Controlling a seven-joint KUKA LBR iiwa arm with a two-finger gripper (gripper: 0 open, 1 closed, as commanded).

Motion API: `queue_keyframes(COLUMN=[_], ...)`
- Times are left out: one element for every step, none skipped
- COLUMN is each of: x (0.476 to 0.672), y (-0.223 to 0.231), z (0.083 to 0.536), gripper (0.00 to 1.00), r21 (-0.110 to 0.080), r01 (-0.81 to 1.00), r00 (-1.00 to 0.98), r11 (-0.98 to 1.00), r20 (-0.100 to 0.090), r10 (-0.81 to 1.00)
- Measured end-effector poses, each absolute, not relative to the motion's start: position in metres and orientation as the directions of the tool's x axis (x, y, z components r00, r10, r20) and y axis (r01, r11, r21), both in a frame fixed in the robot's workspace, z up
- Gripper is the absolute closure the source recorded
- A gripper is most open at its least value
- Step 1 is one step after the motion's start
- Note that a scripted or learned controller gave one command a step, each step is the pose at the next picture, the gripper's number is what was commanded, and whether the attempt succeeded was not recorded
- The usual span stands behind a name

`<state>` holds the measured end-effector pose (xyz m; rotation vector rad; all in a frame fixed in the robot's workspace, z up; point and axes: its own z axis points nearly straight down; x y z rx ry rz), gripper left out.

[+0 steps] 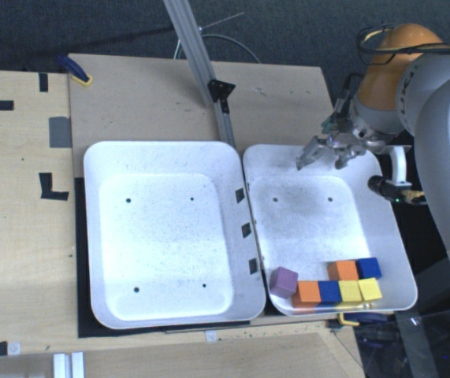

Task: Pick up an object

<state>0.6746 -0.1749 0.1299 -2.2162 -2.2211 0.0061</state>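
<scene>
Blocks sit bunched along the near edge of the right bin (382, 235), and that is where you will find everything there is to pick. You have a purple block (285, 279) at the left end of the group, slightly tilted and a little apart from the rest. Beside it lies an orange block (309, 291), then a blue block (329, 291), then two yellow blocks (360, 290) touching each other. Behind that row you can see a second orange block (343, 270) and a second blue block (368, 268), side by side and touching the row in front.

Your gripper (325, 157) hangs over the far rim of the right bin, well apart from the blocks, which lie at the opposite end. Its two fingers stand spread, one pointing down-left toward the bin's far corner and the other just to its right, with nothing between them. The grey arm with its orange band (390, 69) comes in from the right, above the bin's far right corner.

The left bin (91, 211) lies just beside the right one, their rims meeting at the middle. A metal pole (197, 50) slants across the bench behind both bins, and a small blue and yellow item (76, 68), too small to identify, rests near the bench's far left corner.
</scene>
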Motion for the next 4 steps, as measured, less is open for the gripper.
queue_keyframes(x=[0.679,0.677,0.657,0.623], y=[-0.145,-0.115,-0.089,-0.057], z=[0.099,0.091,0.092,0.197], gripper=[0.0,0.0,0.0,0.0], r21=[-0.014,-0.016,-0.004,0.006], r01=[1.0,1.0,1.0,1.0], r00=[0.003,0.006,-0.001,-0.004], r11=[-0.004,-0.007,0.001,0.004], r20=[-0.013,-0.015,0.0,0.001], r10=[1.0,1.0,1.0,1.0])
